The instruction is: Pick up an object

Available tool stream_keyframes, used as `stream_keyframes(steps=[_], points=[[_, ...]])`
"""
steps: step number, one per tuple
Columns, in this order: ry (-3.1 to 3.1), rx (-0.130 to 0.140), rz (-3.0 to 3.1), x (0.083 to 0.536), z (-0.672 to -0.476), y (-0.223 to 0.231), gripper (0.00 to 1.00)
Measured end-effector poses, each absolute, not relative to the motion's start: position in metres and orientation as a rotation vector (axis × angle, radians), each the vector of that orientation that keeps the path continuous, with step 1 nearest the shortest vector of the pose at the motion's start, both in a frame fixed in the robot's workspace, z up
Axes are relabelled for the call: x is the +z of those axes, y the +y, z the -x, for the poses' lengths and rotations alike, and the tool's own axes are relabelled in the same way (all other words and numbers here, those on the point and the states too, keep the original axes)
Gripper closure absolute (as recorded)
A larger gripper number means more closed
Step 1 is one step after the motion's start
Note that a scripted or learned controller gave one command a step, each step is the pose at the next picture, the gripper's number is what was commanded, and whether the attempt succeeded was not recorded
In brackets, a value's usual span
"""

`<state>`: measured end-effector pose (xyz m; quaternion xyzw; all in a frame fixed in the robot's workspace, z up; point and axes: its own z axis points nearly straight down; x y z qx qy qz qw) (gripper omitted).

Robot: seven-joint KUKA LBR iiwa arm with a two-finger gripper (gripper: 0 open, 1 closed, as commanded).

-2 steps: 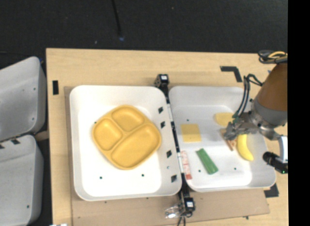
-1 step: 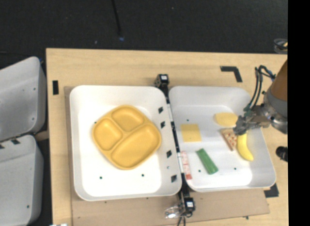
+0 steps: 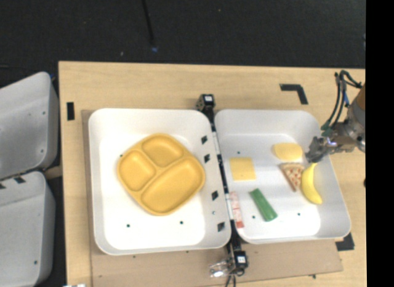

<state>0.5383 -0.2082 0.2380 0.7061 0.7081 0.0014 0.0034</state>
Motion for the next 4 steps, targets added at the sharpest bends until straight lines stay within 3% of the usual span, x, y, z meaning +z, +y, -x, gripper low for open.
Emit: stream_keyframes(steps=[1,4], points=[[2.221,0.003,-2.215,0.264,-0.539,-0.210,1.00],[2.228,0.001,-2.214,0.255,-0.521,-0.047,1.00]])
